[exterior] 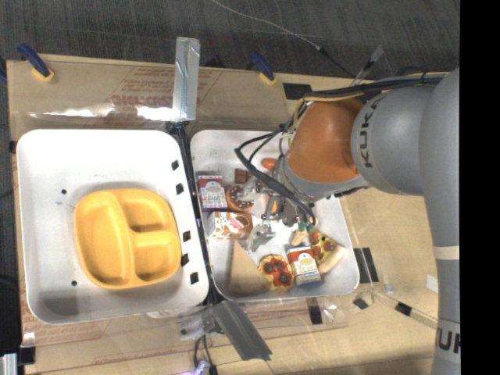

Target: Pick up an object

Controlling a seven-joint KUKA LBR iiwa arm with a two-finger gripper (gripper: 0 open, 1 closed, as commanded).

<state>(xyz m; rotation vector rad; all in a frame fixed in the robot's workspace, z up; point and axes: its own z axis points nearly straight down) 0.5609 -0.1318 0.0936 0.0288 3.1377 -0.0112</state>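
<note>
Arm (367, 143) is reached in from the right and is positioned low over the right bin (205, 143), wrist down. Gripper (275, 213) is seen among cables near the bin's middle; whether the jaws are apart or together cannot be told, as wrist and cabling are in the way

Nothing is seen lifted clear, so the pick is judged not yet done: a grasp is to be closed and an object raised

Candidate objects are all lying in the right bin:
- small red carton (211, 192) near the left wall, upright print, text too small to be read
- doughnut-like piece (231, 225) just below it, on a white patch
- pizza-like slice (275, 269) at the lower edge
- small box (306, 266) with a red top, touching that slice
- second slice (326, 247) just right of the box

What lies directly beneath the gripper is possibly a grey metallic piece, but it is blurred

Left bin (47, 155) is occupied by 1 yellow divided tray (101, 244), 3 compartments, well apart from the arm

Writing: "KU" is legible in white on the grey arm link, upper and lower right; faint reddish print on the cardboard (144, 80) behind the bins cannot be read
</note>
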